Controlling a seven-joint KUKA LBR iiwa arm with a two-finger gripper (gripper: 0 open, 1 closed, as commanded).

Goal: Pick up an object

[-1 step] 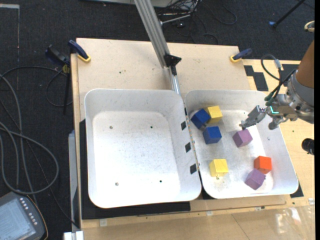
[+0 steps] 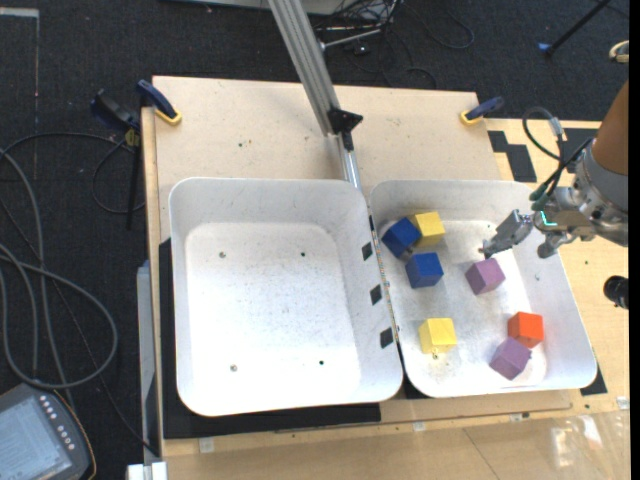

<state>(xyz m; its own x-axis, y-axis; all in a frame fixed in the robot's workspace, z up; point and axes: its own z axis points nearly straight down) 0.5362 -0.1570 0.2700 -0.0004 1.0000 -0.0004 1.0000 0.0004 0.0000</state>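
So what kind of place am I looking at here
Likely a robotics lab test bench rather than a home or factory line: two white bins on a clamped board, small coloured blocks as practice objects, a robot gripper reaching in, and loose cables on the floor.

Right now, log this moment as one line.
gripper: above right bin, beside upper purple cube | holding: nothing seen | cubes in bin: seven
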